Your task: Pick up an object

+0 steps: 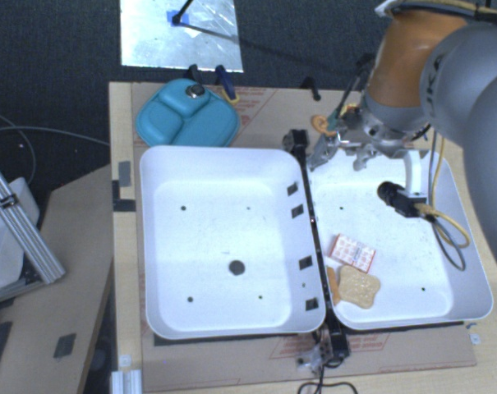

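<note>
The arm hangs over the far end of the right bin (470, 294), its orange band tipped toward me and the gripper (347, 146) sitting above the bin's back edge, close to the black divider (314, 236) between the two bins. From this slant I cannot tell how the pincer is set; its metal parts blur into one another, and nothing shows lodged in them.

The things to pick lie well apart from it, at the near end of the same bin: a small flat packet with a red and white pattern (352, 254), and just beside it, touching or nearly so, a tan piece that looks like a slice of toast (357, 287). Both rest close to the divider. The left bin (162, 245) holds one small dark disc (236, 268) near its middle.

My reading is that the pick has not begun; the arm is at the approach stage. The next move calls for travelling toward the near end of the bin, settling over one item and coming down squarely. The flat packet looks hard to catch, lying low against the floor.

No writing can be read: the packet's print is too small, and the cardboard (256, 101) under the bins carries reddish marks I cannot make out. A blue lidded container (187, 115) sits behind the left bin.
</note>
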Available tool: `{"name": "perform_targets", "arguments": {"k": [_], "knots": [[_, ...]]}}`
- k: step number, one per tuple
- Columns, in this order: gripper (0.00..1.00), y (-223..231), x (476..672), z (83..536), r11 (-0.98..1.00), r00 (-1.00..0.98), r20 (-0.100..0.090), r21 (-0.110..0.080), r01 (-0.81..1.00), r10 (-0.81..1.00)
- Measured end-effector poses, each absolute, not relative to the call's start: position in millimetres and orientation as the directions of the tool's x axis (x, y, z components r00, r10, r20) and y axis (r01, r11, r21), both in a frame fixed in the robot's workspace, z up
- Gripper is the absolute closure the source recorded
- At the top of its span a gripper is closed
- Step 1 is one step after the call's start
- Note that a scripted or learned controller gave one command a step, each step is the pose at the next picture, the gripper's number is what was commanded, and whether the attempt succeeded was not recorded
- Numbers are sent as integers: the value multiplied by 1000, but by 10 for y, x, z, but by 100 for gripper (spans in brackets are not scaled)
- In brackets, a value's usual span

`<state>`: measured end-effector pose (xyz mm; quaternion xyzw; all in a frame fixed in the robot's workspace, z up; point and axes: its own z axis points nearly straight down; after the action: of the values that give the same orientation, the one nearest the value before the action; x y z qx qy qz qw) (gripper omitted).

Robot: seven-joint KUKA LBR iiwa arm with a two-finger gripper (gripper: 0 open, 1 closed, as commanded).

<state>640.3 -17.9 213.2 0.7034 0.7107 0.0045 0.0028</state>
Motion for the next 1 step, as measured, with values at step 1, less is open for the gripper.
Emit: {"name": "perform_targets", "arguments": {"k": [1], "knots": [[0, 1053, 5630, 2376, 16, -16, 6, 1, 1000, 1000]]}}
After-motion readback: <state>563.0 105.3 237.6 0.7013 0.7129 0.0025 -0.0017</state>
